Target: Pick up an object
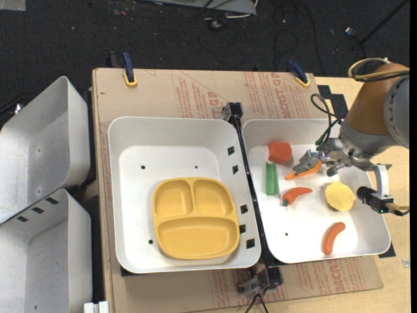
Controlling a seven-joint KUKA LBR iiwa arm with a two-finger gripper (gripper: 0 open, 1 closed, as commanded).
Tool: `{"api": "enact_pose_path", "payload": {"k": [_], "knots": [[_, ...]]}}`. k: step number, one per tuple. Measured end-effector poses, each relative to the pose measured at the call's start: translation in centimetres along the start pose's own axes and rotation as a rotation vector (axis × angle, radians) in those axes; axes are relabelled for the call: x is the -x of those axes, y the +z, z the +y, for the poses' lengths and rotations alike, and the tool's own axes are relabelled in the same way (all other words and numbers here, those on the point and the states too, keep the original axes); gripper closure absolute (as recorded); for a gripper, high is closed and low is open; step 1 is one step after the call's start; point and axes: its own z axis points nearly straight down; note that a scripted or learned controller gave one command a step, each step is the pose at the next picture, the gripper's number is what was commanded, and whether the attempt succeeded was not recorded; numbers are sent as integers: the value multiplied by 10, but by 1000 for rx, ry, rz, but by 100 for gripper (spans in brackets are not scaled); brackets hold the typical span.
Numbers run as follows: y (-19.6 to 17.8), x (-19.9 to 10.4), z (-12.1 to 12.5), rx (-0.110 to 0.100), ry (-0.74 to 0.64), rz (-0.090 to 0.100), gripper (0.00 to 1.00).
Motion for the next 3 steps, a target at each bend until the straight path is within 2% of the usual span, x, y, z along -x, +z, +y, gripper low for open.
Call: {"api": "enact_pose_path", "payload": {"k": [1,2,3], "knots": [[9,0,0,1,-2,-2,0],[-2,-1,1,3,-2,-3,100],[-64,2,7,8,-3,-4,100]]}}
